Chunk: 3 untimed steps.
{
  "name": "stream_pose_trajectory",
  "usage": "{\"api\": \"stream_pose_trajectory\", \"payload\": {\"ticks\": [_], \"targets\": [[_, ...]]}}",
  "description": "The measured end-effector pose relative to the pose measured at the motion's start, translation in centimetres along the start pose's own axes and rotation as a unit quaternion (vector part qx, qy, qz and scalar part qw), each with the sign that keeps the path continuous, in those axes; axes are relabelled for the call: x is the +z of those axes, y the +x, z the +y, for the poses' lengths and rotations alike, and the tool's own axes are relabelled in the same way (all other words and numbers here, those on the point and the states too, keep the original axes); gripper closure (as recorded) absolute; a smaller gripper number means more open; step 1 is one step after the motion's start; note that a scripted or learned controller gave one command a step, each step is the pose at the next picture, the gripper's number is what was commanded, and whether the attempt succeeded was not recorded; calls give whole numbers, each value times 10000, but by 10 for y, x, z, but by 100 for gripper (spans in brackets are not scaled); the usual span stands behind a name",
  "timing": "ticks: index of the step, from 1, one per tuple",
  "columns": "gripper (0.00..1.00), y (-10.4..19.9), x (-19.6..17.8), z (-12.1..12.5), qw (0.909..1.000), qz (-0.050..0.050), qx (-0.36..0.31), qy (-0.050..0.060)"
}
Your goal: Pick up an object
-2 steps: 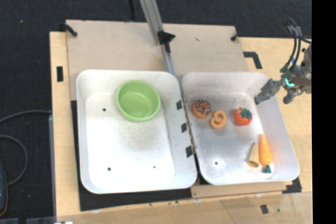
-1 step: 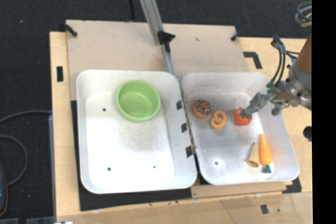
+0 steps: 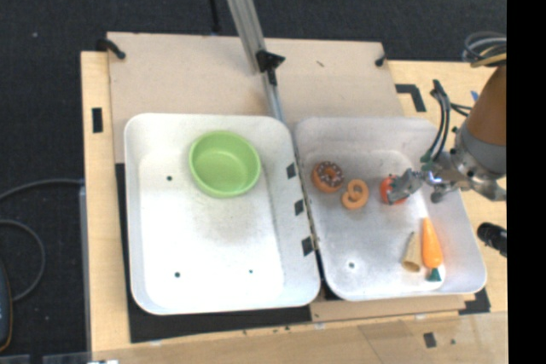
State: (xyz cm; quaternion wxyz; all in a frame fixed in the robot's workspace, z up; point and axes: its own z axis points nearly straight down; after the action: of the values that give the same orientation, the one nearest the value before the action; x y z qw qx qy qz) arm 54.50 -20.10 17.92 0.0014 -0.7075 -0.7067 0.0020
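Note:
My gripper (image 3: pixel 413 182) reaches in from the right over the right bin (image 3: pixel 375 277), low near the bin's middle right. A small red object (image 3: pixel 392 190) lies right at its tip, touching or nearly touching it; whether it is gripped is not visible. Left of it sit an orange ring (image 3: pixel 355 194) and a brown frosted donut (image 3: pixel 327 176). An orange carrot (image 3: pixel 432 245) with a green end and a tan cone (image 3: pixel 413 254) lie nearer the front right corner.
The left bin (image 3: pixel 162 268) holds a green bowl (image 3: pixel 224 164) near its back. A grey metal pole (image 3: pixel 241 4) slants up from between the bins at the back. The arm's cables (image 3: pixel 442 119) hang over the right bin's back right corner.

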Motion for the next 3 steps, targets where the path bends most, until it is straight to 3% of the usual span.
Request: {"api": "stream_pose_trajectory", "payload": {"ticks": [1,2,3], "targets": [[0,4,44,1,10000,-1,5,-8],[100,3,30,3,10000,-7,31,-51],[100,0,-14,7,10000,-9,-14,-58]]}}
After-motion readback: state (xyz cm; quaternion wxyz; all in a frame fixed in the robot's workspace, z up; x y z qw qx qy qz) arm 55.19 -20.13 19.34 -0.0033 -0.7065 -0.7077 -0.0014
